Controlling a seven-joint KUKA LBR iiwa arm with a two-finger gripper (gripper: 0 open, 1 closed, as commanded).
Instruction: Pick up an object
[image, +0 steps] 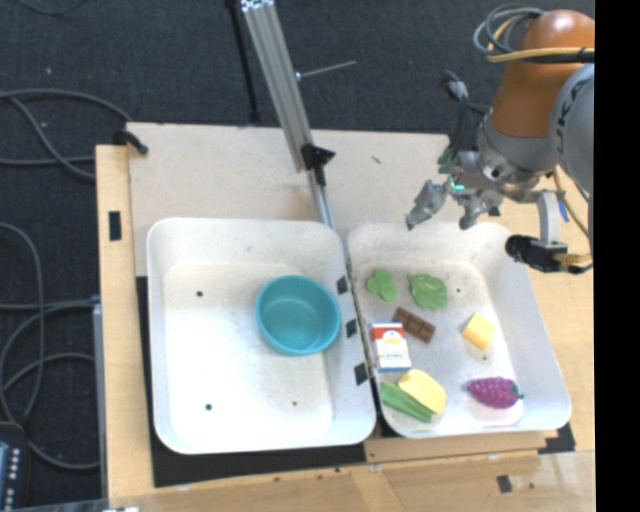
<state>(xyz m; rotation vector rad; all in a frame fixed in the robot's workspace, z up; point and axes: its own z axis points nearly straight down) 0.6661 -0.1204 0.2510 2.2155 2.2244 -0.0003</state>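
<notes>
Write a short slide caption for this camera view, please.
Open gripper above right bin of toy food; blue bowl in left bin.

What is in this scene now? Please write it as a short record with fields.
left bin: blue bowl
right bin: two green leafy pieces, brown bar, small box, yellow block, purple grapes, yellow and green vegetables
gripper: open, above the right bin's far edge, holding nothing
</notes>
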